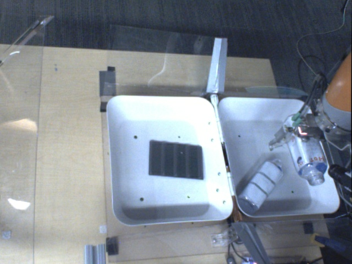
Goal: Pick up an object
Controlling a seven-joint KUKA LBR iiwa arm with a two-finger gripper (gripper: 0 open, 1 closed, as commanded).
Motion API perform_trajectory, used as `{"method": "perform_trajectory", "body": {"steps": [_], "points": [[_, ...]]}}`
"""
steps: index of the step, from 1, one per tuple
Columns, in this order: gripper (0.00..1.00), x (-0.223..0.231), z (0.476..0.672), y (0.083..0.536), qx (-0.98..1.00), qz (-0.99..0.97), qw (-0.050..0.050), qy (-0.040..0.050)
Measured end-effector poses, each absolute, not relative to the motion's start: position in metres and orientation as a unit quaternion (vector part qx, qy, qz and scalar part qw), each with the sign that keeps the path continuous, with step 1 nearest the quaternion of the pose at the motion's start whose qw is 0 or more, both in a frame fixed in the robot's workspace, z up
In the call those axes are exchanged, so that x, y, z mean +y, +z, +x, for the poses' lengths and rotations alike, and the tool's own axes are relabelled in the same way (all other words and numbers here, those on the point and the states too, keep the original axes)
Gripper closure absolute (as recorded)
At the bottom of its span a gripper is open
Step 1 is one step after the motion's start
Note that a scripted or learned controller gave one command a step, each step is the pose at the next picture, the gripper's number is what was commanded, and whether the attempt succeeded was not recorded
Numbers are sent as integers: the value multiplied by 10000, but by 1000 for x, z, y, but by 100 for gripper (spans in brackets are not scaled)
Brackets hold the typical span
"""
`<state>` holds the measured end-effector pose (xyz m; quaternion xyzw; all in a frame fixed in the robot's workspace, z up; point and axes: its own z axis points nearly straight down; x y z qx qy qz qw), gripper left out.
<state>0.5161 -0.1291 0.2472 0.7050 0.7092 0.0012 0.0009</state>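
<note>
The wooden bench (60, 147) spans the view, with the two shallow white bins set side by side across its middle. The left bin (124, 202), toward nine o'clock of the pair, holds a dark ribbed rectangular mat (176, 159) lying flat near its centre. The right bin (242, 111), toward three o'clock, holds the loose objects. The arm (340, 95), grey with its orange band showing at the three o'clock edge, reaches in over the right bin's far right side. A clear plastic panel stands upright along the bench's twelve o'clock edge, and a grey metal post (216, 65) rises at twelve o'clock just above the seam where the bins meet. In the right bin, a grey-and-white cylinder (260, 185) lies on its side toward six o'clock, tilted with its dark end pointing to seven o'clock. Just beside it at two o'clock lies a clear plastic bottle (308, 159) with a printed label, its cap end pointing to five o'clock. The gripper (297, 130) sits at the bottle's upper end, touching or just above it; whether it is spread or closed, or has hold of the bottle, cannot be told from this slant.
</note>
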Motion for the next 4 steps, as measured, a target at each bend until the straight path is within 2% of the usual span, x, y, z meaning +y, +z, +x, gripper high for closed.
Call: {"method": "perform_trajectory", "body": {"steps": [1,2,3,4], "points": [[0,-129,516,247,7092,7050,10,12],[0,-159,519,107,7260,6875,103,68],[0,-205,597,88,7590,6511,50,32],[0,-204,666,87,8202,5720,-77,-41]]}}
